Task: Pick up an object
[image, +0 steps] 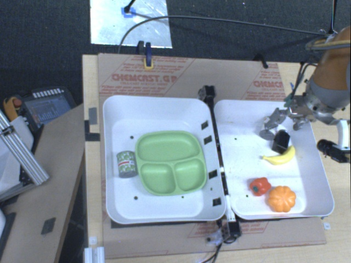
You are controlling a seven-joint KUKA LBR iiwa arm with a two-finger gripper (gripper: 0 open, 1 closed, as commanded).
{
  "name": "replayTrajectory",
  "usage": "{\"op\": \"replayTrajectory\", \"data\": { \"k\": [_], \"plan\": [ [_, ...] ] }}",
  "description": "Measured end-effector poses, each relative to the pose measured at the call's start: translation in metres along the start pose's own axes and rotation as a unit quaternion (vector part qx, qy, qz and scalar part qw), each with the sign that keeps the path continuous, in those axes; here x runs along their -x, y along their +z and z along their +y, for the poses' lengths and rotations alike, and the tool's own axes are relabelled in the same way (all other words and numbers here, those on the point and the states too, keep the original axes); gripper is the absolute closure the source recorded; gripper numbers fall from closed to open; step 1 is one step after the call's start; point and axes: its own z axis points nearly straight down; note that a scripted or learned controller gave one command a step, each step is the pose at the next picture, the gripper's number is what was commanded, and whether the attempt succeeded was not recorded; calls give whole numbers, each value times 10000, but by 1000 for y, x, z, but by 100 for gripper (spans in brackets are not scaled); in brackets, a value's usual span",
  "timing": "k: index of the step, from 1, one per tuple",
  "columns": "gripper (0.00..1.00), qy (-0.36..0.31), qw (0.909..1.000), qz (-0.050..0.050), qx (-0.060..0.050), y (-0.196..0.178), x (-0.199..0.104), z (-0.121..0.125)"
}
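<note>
Orange pumpkin (pixel 282 198) at R bin (pixel 241 163) front, red pepper (pixel 260 186) + banana (pixel 279 156) behind, claw (pixel 272 126) beyond, state unclear.

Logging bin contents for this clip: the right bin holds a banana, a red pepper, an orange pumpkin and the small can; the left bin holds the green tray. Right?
Not quite: the camera view shows the small can in the left bin, beside the green tray. The right bin holds the banana, the red pepper and the orange pumpkin.
</note>
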Motion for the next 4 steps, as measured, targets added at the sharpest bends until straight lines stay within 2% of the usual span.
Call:
{"op": "replayTrajectory", "data": {
  "k": [1, 2, 3, 4],
  "plan": [
    [0, -13, 10000, -11, 64, -8, 0, 3],
    [0, -15, 10000, -9, 53, 33, -3, 5],
    [0, -38, 9999, -14, 107, 80, -9, 18],
    [0, -31, 10000, -12, 63, 99, -10, 19]
  ]
}}
